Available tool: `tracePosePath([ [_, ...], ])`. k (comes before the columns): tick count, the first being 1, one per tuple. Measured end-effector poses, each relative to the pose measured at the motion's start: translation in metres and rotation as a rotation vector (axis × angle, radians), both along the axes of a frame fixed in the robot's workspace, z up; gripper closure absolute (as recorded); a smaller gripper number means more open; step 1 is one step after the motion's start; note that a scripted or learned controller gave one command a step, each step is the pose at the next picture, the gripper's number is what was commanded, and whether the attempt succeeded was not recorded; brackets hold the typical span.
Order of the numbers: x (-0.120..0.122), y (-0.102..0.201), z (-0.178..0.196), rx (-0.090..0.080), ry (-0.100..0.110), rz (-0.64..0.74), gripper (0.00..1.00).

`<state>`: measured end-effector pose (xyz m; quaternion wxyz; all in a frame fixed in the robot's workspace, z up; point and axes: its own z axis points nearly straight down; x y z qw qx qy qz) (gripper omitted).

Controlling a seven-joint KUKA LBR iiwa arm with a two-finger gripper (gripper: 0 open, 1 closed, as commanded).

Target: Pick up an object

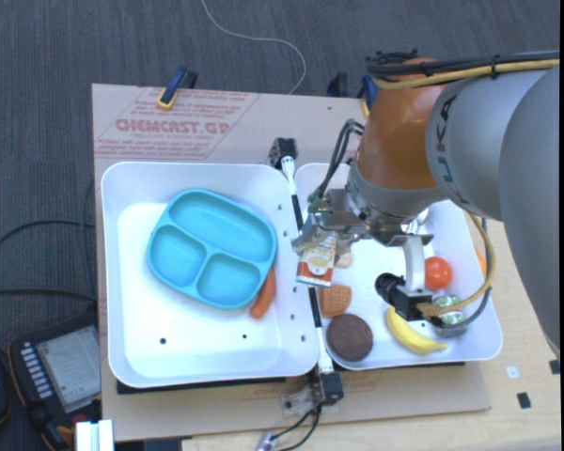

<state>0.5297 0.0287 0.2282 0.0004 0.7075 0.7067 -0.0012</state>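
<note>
Your grey KUKA arm (432, 148), its orange band showing above the wrist, stretched in from the right and hung low over the right bin (479, 338). Its gripper (321, 236) sat at that bin's left wall, close to the rims where the right bin met the left bin (132, 252). From this angle you could not tell whether the gripper was clenched or released. A small red-and-white packet (314, 272), the closest thing to the gripper, lay in the right bin just on the gripper's near side, against the same left wall; whether the two touched could not be told. Just nearer and to the right of the packet lay a tan cracker (336, 299), and nearer again a brown disc (350, 336) by the bin's near left corner. A banana (412, 334) rested along the near wall to the disc's right, with a red tomato (438, 272) farther back, toward the right wall. In the left bin a blue divided plate (211, 249) lay tilted across the middle, and an orange carrot (262, 299) lay just beside the plate's near right edge. Both bins stood on a cardboard sheet (169, 125), with a blue clip (174, 85) at its far edge.
</note>
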Motion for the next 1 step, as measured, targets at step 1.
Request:
tracePosePath([
  [1, 0.0001, 0.0002, 0.0095, 0.000, 0.001, 0.001, 1.00],
])
